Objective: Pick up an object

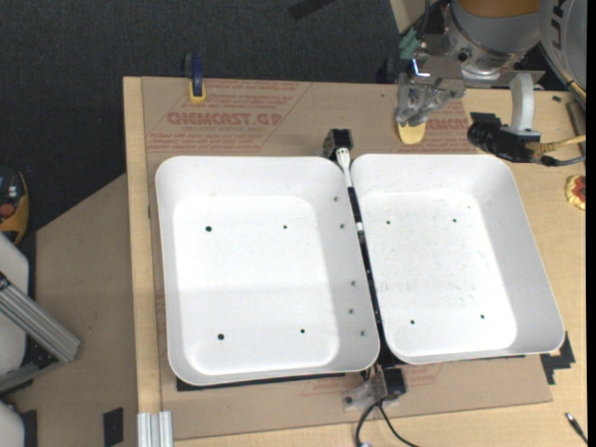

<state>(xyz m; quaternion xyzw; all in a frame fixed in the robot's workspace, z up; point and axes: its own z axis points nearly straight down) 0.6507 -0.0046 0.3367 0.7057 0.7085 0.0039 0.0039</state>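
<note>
Grey arm w/ orange band enters at 1 o'clock. Its two-finger gripper (416, 117) hangs beyond the far rim of the right shallow white plastic bin (521, 250), over the cardboard-topped counter (251, 110). Small pale-yellow soft-looking lump (411, 132) sits at the tips of the fingers, just toward 6 o'clock; appears pinched between them, fingers nearly closed. Left white bin (172, 250) lies at 8 o'clock, well apart.

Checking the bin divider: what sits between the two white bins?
In the camera view, a thin black strip runs between the left bin and right bin, with black clamps at its ends.
</note>
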